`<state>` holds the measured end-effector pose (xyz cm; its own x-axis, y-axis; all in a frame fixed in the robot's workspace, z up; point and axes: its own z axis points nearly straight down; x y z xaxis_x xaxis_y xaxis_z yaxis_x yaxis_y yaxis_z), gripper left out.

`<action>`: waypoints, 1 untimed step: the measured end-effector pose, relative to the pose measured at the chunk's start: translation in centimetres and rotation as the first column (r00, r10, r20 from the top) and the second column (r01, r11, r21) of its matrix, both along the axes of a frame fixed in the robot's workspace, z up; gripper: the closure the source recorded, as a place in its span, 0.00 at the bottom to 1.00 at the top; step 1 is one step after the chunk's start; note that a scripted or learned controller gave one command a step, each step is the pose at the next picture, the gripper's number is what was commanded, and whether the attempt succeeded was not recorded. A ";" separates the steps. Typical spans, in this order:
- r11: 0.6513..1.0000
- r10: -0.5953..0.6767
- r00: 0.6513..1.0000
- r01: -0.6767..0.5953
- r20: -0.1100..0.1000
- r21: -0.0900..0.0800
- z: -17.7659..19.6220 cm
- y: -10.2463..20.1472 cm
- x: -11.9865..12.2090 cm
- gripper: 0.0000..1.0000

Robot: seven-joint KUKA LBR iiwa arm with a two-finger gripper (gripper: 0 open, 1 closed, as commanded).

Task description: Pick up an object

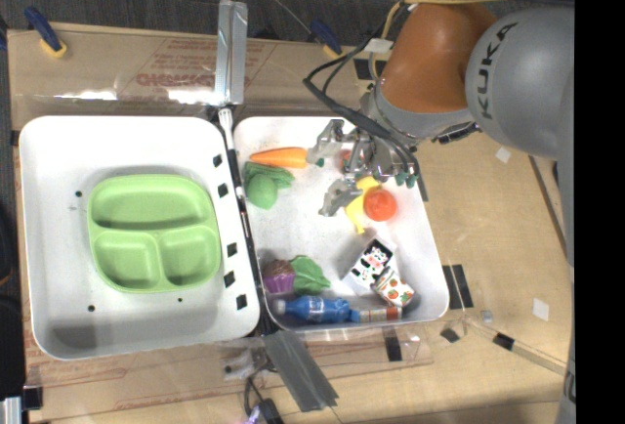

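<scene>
Objects for picking lie in the right bin point(430, 246), seven by count. One carrot point(278, 157) lies at the upper left of that bin, just above one green leafy vegetable toy point(266, 186). One orange-red round fruit point(380, 205) sits near the right wall, touching one yellow piece point(363, 188) that is partly hidden by the claw. One small carton point(379, 275) with a black-and-white cow pattern and a strawberry print lies lower right; no text on it is readable. One purple vegetable with a green leaf point(289, 274) rests at the lower left. One blue bottle point(327, 310) with a red cap lies on its side along the bottom wall; its label cannot be read.

Claw point(339, 173): positioned over the upper middle of the right bin, between the carrot and the round fruit. Its metal fingers stand spread apart, and nothing sits between them. The lower finger is close beside the yellow piece; contact cannot be confirmed.

Arm point(508, 61): grey, with one orange band, entering from the right. The lettering "KUKA" is readable on the grey housing.

Left bin point(39, 217): holds one green tray point(153, 232) with three compartments.

Worktop point(498, 256): carries both bins side by side. Faint red mirrored print shows on the clear sheet above the left bin; it is not legible.
</scene>
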<state>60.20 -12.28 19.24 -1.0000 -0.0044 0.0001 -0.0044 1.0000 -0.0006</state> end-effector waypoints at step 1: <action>1.000 -0.005 1.000 0.005 0.004 -0.001 -9.9 -7.3 -2.1 0.00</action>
<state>58.06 -19.62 9.31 -1.0000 0.0010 -0.0038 0.0010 1.0000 -0.0015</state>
